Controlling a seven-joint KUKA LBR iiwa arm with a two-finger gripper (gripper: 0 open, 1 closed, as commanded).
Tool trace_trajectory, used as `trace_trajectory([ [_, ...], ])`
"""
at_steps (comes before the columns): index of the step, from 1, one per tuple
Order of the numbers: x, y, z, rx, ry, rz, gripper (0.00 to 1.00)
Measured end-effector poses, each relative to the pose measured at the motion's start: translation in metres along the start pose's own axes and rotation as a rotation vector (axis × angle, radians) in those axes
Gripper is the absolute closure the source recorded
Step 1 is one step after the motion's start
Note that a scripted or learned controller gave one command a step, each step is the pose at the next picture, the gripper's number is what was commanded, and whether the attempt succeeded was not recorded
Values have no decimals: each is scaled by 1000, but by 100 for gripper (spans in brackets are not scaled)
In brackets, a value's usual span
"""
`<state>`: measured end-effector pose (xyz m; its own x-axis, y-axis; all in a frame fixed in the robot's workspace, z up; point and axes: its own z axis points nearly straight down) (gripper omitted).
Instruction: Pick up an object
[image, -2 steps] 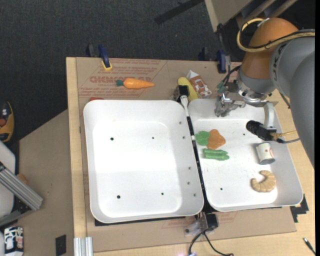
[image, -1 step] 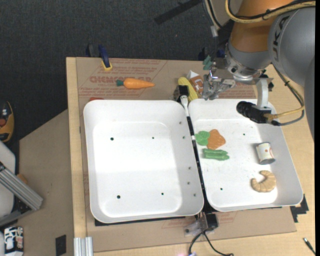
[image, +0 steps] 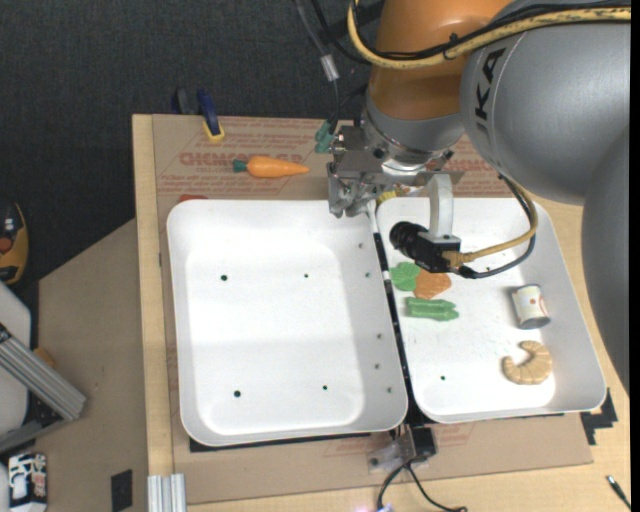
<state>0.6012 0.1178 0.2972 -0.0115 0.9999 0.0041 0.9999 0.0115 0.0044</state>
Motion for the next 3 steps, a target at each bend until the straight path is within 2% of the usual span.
trace_trajectory([
  [1, 67, -49, -37, 1, -2, 6, 100],
  [2, 77, -89, -57, 7, -3, 8, 100],
  [3, 11, -123, -66, 7, -5, 18, 100],
])
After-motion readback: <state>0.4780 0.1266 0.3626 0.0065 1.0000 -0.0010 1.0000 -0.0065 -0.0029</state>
